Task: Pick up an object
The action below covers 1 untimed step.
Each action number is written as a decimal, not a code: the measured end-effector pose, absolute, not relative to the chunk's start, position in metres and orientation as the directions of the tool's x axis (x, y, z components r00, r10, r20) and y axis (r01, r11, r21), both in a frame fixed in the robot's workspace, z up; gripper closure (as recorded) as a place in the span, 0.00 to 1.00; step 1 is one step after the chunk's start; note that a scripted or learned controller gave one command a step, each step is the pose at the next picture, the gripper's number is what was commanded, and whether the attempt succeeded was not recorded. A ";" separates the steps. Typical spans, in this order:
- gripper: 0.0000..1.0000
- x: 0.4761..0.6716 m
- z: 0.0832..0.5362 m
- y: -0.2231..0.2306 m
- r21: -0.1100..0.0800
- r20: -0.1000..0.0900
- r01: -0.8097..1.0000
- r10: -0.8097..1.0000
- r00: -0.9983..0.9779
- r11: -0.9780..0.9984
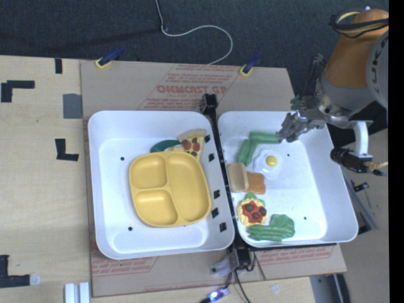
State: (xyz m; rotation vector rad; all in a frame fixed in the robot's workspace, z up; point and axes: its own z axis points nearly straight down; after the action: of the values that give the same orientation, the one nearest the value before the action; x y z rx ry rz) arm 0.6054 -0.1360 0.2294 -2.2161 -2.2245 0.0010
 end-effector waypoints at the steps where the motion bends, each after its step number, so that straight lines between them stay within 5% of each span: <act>1: 1.00 0.578 0.238 -0.092 -0.003 0.001 1.000 1.000 -0.004 0.004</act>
State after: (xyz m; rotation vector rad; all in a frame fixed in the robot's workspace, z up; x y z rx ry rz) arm 0.5779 -0.0923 0.2378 -2.2151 -2.2235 0.0022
